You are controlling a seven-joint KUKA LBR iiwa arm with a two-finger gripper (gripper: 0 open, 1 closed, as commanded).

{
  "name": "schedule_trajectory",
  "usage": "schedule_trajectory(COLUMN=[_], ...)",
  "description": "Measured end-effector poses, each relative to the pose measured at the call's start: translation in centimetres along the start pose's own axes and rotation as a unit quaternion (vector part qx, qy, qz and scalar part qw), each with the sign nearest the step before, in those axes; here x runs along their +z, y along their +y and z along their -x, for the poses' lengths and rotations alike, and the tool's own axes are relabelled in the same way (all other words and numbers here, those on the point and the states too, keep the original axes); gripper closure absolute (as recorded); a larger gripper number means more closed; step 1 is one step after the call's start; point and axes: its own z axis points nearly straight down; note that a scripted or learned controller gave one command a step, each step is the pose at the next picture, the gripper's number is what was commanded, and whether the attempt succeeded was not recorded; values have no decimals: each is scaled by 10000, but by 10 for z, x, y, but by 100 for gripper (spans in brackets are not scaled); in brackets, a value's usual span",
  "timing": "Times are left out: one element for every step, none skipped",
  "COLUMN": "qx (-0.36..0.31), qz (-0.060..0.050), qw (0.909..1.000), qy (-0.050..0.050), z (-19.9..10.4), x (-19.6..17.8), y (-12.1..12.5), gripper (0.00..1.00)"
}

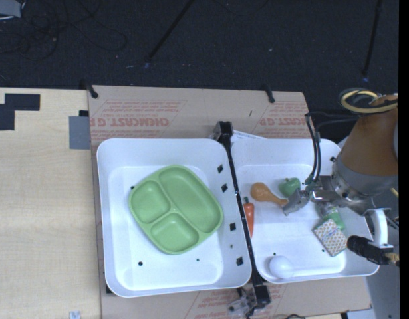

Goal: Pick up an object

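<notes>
on the far left the pale wooden surface (38, 198) carries a sheet of brown cardboard (191, 111), and on that sit my two white bins side by side. the left bin (118, 264) holds a green divided plate (174, 208), lying flat and slightly turned, with three compartments and nothing in them that i can make out. moving across the black divider (234, 205) between the bins, an orange carrot-like piece (249, 216) lies right against the near wall of the right bin (304, 161). just past it is an orange-brown pear-shaped toy (265, 193), then a small green object (290, 185) that sits just beside my tool (296, 201). low down near the front wall lies a white rounded object (280, 266), well apart from the rest, and further right a small checkered packet (330, 236) lies under my arm (367, 158). my tool is down in the right bin between the pear-shaped toy and the green object; whether its grip is released or clenched, i cannot tell, and i see nothing clearly held in it. i judge this as the approach or grasp step, with nothing lifted yet. the next move calls for settling squarely on one item, probably the green object or the pear toy, closing firmly, then rising straight up without dragging the neighbours.
</notes>
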Motion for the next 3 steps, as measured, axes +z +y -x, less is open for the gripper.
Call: schedule_trajectory(qx=[0,27,13], qz=[8,20,66], qw=[10000,10000,10000], qy=[-1,-2,-18], z=[-2,0,8], x=[44,31,-29], y=[-2,-2,-2], gripper=[0,100,100])
